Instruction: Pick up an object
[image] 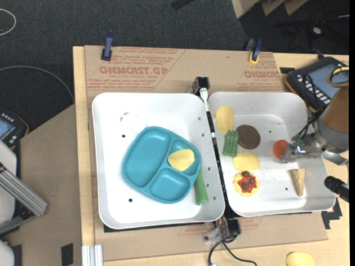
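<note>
We see a cardboard-topped bench (166,65) bearing two shallow white bins side by side. The left bin (111,148) holds a blue divided plate (150,168) with a pale yellow piece (181,159) resting in its upper right compartment, and a green stick (199,190) lies along the plate's right side. The right bin (266,107) carries the smaller toy foods: a yellow piece (224,118) at the top left, a green one (230,143) below it, a brown disc (248,137) just beside that, another yellow piece (246,160), a small pizza (246,182) and a cone (299,180) near the lower right.

The arm (337,123) reaches in from the right, and its gripper (295,149) sits low by the right bin's right wall. A small red object (280,147) lies touching or just beside the gripper, on its left. We cannot tell how the jaws stand, nor whether the red object is between them. We judge it the nearest candidate; the cone lies just below.
</note>
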`<state>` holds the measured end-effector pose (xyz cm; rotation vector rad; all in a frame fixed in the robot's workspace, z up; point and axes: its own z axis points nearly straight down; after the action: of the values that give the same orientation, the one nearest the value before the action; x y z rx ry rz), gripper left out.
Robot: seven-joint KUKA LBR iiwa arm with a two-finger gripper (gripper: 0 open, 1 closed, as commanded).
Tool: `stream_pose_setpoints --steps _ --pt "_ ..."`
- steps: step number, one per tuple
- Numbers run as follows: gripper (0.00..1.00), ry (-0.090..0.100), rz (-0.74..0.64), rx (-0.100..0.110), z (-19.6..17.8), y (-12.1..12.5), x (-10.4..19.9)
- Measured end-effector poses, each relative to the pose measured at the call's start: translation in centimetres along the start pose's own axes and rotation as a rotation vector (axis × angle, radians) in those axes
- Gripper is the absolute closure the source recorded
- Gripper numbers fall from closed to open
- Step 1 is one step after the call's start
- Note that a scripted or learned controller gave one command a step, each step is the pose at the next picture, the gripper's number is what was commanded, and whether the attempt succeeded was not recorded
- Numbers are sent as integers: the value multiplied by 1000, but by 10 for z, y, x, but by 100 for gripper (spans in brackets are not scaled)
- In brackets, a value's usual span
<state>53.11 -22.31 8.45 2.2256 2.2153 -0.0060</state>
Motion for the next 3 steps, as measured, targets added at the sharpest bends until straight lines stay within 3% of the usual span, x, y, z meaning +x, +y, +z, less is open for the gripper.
stream_pose_setpoints --steps 1,2,3 --pt "100 1 -3 -6 -17 1 3" --pt "100 2 -6 -4 1 29 -1" --pt "100 -5 -7 -22 -193 43 -2"
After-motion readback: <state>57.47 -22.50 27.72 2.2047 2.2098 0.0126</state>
